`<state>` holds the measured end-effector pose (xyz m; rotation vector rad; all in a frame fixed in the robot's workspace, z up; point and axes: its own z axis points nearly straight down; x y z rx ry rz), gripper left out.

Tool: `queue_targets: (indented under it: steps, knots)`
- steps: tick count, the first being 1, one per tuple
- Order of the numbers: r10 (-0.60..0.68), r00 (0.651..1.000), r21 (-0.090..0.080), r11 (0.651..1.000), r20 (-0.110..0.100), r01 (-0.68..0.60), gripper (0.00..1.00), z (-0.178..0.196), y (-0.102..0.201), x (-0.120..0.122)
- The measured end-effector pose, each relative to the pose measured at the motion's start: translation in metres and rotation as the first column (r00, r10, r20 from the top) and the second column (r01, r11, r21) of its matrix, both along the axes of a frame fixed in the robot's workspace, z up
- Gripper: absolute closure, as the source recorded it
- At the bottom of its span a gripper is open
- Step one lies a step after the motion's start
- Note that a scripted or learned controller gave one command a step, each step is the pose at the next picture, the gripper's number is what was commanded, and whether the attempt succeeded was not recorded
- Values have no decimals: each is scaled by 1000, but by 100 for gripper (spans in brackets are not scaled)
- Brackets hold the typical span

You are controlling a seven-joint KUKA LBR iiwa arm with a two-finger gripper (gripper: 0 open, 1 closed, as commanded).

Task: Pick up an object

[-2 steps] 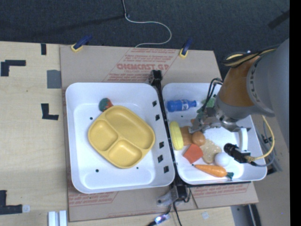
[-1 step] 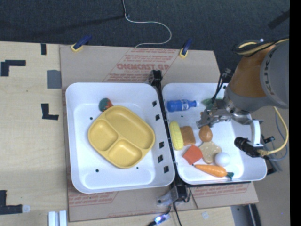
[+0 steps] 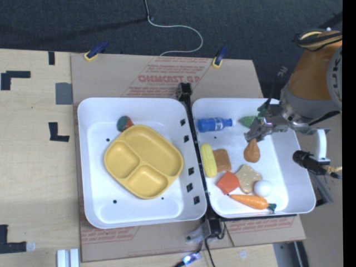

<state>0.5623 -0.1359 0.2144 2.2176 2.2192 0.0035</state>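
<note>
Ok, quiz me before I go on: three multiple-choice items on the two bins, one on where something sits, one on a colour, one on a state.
1. Where does the yellow tray sit?
A. In the left bin
B. In the right bin
C. On the cardboard outside the bins

2. What colour is the bottle at the back of the right bin?
A. Red
B. Blue
C. Black

3. How does the carrot lie?
A. Standing upright against the bin wall
B. Inside a compartment of the tray
C. Flat on the bin floor near the front edge

Answers: 1 A, the tray fills the middle of the left bin. 2 B, its body is blue with a white label. 3 C, it lies lengthwise by the front rim, beside the white ball.
</note>
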Motion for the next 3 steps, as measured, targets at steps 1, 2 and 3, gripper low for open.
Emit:
queue_targets:
  steps: [1,2,3]
  knots:
    - [1,1000,2,1000,-5,-1,100,10,0,0]
    - [5,1000,2,1000,-4,-5,100,10,37,34]
    - [7,1000,3,1000,-5,-7,100,17,94,55]
